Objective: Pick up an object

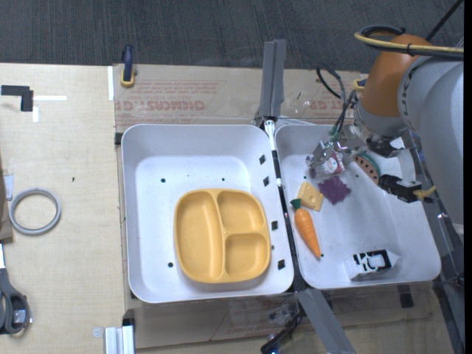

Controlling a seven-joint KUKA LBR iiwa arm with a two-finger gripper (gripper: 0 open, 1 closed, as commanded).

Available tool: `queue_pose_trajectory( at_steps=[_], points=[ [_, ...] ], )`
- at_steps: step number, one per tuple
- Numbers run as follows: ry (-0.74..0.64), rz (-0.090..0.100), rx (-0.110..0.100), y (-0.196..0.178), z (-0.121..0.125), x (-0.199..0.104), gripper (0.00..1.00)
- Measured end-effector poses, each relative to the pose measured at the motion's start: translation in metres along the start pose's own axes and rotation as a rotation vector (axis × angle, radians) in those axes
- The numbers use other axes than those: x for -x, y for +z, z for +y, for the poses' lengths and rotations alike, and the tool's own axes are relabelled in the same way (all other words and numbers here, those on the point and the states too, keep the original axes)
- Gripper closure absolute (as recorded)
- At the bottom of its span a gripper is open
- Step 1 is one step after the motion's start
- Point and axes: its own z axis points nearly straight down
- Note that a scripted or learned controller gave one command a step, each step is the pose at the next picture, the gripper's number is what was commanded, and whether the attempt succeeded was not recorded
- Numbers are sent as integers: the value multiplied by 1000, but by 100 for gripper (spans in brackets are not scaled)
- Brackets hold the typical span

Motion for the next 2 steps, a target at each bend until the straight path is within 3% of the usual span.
queue_pose_trajectory(
  at_steps=[1,2],
  points=[
    [152,0,0,0,5,-3,0],
    [359,2,2,-1,-3,48,0]
  ],
)
